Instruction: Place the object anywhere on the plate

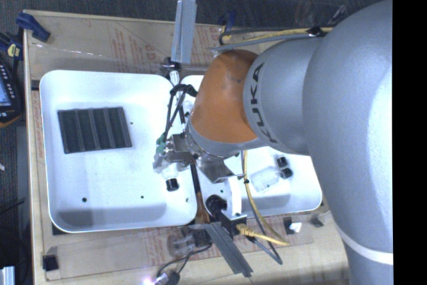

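Note:
A dark grey ridged rectangular plate (93, 129) lies flat in the left bin (100, 210), toward its upper left. My gripper (169, 162) hangs low over the left bin's right edge, well right of the plate, with the orange-banded wrist (223, 103) above it. A small black round piece (172, 184) sits just below the gripper on the bin floor. In the right bin (303, 200), a pale translucent object (265, 178) with small black parts (284, 167) lies partly under the arm. Nothing is visibly between the fingers.
The big grey arm body (333, 110) covers most of the right bin. A grey upright bar (183, 27) stands behind the bins. Cables and a metal bracket (230, 247) lie along the front edge. A blue clamp (32, 25) sits at the bench's far left corner.

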Robot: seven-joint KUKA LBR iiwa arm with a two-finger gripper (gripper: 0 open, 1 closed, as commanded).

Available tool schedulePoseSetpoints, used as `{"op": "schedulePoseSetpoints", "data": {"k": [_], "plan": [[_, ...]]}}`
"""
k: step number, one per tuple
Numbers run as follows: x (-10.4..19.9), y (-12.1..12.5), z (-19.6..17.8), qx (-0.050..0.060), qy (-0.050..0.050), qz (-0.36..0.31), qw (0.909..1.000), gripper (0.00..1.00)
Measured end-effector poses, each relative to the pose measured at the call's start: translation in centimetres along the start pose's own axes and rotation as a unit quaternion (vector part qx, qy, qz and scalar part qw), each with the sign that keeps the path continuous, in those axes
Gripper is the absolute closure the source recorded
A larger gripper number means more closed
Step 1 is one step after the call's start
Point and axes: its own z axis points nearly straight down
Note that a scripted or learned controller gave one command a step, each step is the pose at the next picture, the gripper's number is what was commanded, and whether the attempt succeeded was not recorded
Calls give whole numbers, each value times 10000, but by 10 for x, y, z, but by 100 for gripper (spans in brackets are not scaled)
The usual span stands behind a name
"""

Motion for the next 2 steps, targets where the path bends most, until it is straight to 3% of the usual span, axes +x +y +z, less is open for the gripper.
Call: {"op": "schedulePoseSetpoints", "data": {"k": [1, 2], "plan": [[52, 9, -50, 6, 0, 1535, 9882, 100], [116, 1, 46, 34, -10, 335, 9994, 100]]}}
